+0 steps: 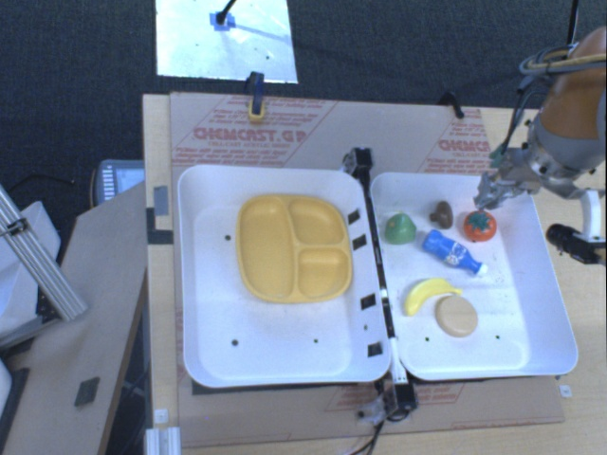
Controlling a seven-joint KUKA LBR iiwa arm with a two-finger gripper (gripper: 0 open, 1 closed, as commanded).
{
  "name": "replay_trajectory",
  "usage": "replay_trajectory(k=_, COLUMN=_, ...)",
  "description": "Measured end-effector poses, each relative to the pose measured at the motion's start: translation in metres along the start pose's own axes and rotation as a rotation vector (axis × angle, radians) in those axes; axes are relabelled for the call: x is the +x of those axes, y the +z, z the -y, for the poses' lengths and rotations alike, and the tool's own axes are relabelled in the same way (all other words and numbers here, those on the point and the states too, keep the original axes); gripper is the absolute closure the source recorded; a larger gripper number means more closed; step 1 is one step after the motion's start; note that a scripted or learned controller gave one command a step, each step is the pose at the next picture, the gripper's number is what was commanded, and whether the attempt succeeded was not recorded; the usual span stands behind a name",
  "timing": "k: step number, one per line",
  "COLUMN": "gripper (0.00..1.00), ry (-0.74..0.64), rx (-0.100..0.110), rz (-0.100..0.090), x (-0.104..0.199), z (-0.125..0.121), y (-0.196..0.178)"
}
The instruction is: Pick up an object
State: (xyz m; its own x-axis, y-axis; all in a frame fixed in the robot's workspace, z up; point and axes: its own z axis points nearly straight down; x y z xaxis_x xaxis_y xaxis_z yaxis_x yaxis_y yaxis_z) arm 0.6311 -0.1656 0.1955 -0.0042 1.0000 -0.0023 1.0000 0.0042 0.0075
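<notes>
The right bin [531, 349] holds a red tomato [480, 225], a small brown piece [441, 214], a green pear-shaped fruit [400, 227], a blue bottle [451, 252], a yellow banana [430, 293] and a tan round cookie [457, 316]. My gripper [494, 192] hangs at the bin's far right, just above and behind the tomato. Its fingertips are too small and dark to read. Nothing shows between them.
The left bin [204, 339] carries a yellow divided tray [292, 247]. A black divider [372, 263] with clips runs between the bins. The arm's orange band [574, 102] sits at the right edge. Cardboard lies under both bins.
</notes>
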Motion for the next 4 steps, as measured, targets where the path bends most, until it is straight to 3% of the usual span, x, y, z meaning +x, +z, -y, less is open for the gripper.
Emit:
replay_trajectory(k=1, gripper=1.0, ry=-0.002, rx=-0.002, rz=0.0, x=-0.001, z=-0.011, y=-0.06)
replay_trajectory(k=2, gripper=1.0, ry=-0.002, rx=0.003, rz=-0.001, x=-0.001, z=-0.013, y=-0.076)
replay_trajectory(k=4, gripper=1.0, ry=-0.005, rx=0.007, rz=-0.004, x=0.105, z=0.018, y=-0.055)
